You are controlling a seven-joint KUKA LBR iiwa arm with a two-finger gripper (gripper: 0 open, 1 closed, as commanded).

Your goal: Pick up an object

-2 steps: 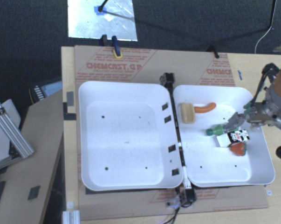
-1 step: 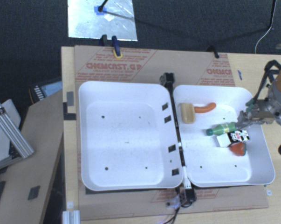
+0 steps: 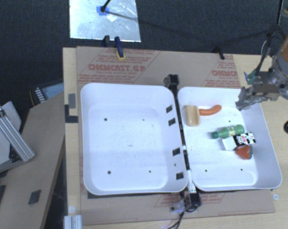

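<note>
Currently end effector point(image 3: 244, 102) grip unclear | over right bin point(image 3: 268, 175) rim | sausage point(image 3: 210, 110), bottle point(image 3: 228, 131) nearby

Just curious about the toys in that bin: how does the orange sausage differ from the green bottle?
The orange sausage is thin, curved and one colour; the green bottle is thicker, straight, with a white band. The sausage lies nearer the bin's far edge, the bottle mid-bin. Both lie flat in the right bin.

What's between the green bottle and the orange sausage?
Nothing: the camera view shows bare white bin floor between the green bottle and the orange sausage.
</note>
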